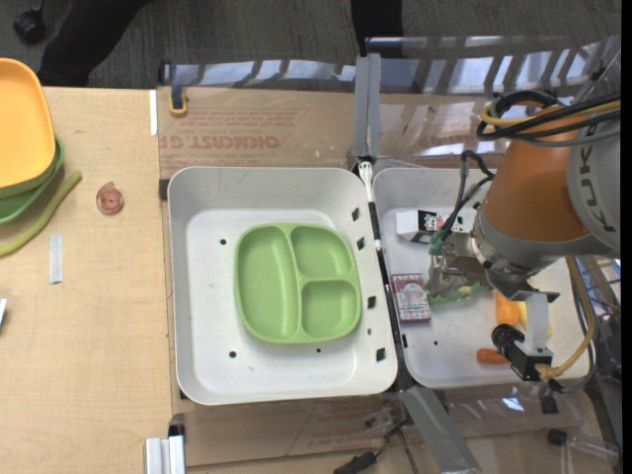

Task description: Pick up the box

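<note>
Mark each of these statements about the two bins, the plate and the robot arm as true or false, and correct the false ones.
1. A green divided plate lies in the left bin. True.
2. The small box lies on the green plate. False: it lies on the floor of the right bin, near the wall between the bins.
3. The arm is over the right bin. True.
4. The plate has two compartments. False: it has three.
5. The box has been moved to the wooden table. False: it is in the right bin, below and left of the gripper.
</note>
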Action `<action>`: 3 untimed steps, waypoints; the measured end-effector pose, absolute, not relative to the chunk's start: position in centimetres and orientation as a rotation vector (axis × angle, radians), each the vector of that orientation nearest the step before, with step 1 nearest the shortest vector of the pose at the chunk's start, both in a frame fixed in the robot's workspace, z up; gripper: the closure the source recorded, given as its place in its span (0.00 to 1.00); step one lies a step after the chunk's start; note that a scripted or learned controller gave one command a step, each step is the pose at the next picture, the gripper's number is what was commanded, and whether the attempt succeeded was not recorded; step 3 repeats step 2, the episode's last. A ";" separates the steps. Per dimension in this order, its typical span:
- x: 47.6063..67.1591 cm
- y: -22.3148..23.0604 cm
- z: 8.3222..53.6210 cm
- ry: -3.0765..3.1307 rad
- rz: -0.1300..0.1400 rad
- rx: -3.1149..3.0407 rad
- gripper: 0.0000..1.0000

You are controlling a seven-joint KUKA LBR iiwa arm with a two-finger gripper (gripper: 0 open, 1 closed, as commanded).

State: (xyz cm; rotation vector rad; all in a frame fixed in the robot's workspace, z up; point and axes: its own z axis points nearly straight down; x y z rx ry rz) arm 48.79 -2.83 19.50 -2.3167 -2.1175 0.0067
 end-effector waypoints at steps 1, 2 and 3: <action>48.8 -2.8 19.5 -2.118 0.007 -2.316 0.00; 49.0 -3.0 19.0 -2.514 0.004 -1.879 0.00; 49.0 -3.0 19.0 -2.514 0.004 -1.879 0.00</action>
